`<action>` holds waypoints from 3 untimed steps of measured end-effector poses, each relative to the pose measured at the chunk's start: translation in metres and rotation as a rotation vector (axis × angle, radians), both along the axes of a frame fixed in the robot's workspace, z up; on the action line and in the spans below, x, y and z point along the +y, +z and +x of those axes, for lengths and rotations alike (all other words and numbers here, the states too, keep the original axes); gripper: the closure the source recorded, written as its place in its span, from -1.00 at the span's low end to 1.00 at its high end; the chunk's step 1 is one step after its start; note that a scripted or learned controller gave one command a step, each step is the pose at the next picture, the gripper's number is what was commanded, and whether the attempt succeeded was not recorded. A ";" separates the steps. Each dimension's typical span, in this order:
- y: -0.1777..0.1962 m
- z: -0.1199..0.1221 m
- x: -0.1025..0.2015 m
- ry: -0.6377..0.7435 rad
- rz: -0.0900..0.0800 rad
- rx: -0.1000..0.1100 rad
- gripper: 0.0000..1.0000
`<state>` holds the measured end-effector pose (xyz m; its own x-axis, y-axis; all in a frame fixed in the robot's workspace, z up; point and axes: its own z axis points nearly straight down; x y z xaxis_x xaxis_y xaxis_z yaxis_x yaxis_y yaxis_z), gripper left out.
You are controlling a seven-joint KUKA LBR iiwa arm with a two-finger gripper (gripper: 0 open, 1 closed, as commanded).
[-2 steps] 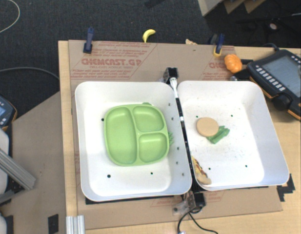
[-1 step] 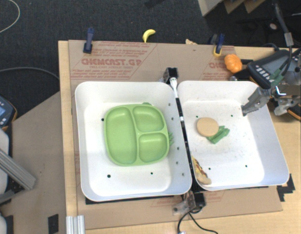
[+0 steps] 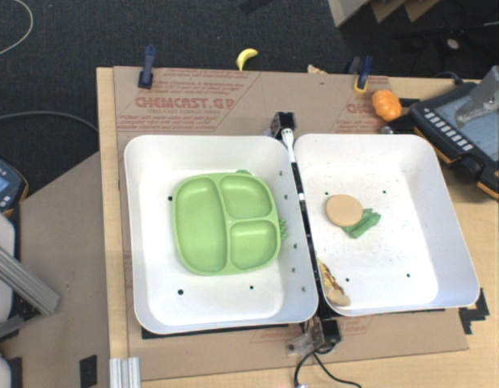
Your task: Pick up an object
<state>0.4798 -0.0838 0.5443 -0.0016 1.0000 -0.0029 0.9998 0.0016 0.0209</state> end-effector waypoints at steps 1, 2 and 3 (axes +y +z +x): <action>-0.094 -0.001 0.060 0.004 0.004 0.030 -1.00; -0.238 -0.002 0.031 -0.006 0.003 0.037 -1.00; -0.126 0.013 -0.025 -0.007 -0.002 0.007 -1.00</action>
